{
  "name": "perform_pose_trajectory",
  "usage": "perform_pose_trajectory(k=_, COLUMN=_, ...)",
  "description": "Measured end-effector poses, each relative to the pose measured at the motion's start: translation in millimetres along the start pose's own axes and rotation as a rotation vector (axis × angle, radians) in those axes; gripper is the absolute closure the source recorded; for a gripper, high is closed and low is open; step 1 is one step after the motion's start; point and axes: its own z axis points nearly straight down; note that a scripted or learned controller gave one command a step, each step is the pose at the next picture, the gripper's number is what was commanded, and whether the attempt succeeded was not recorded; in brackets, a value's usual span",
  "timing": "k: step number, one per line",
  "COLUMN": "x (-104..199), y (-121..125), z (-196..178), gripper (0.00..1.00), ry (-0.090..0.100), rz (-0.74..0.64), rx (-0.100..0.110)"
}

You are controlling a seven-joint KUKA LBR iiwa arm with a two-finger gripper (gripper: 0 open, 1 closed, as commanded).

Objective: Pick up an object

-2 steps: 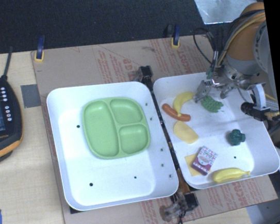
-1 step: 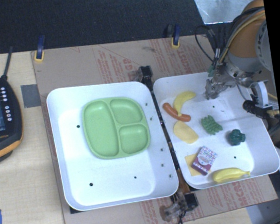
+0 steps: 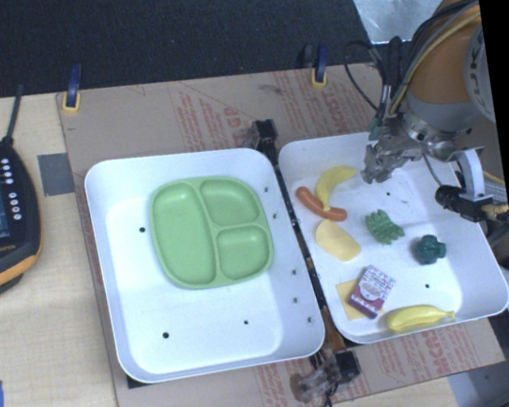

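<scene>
Gripper low over right bin, far side, beside yellow banana; finger state indiscernible.

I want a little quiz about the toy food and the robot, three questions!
1. True or false: the green plate lies in the left bin.
2. Which food lies nearest the hand: A) the banana, B) the yellow piece, C) the snack packet?
3. Fill in: the sausage is coloured ____.

Key: 1 true; 2 B; 3 orange-red.
</scene>
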Motion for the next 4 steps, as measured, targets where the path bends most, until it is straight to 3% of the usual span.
perform_pose_trajectory(k=1, x=0, y=0, z=1, gripper=0.0, ry=0.0, rz=0.0, rx=0.001)
perform_pose_trajectory(k=2, x=43, y=-18, z=57, gripper=0.0, ry=-0.003, rz=0.0, rx=-0.006)
perform_pose_trajectory(k=3, x=38, y=24, z=61, gripper=0.0, ry=0.0, rz=0.001, rx=-0.001)
perform_pose_trajectory(k=4, x=83, y=28, z=-40, gripper=0.0, ry=0.0, rz=0.001, rx=-0.003)
